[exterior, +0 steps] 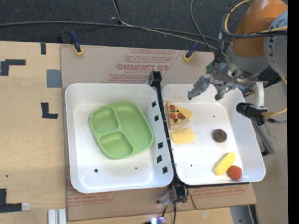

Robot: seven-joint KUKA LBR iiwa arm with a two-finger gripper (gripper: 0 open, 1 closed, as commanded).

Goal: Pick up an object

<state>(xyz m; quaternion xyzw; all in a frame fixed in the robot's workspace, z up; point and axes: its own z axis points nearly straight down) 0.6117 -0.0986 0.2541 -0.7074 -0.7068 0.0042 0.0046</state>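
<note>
Tool getting ready to pick a toy

The tool [209,91] hangs wide apart, holding nothing, above the pizza slice [179,115]; next it must drop down and close on it.

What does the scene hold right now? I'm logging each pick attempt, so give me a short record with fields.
left bin: holds a green divided tray
right bin: holds five small things
pizza slice toy: near the divider, upper left of right bin
pale yellow piece: just below the pizza slice
brown round piece: mid right bin
yellow corn toy: lower right, beside a red ball
end effector: open, above the right bin's far edge, holding nothing
</note>
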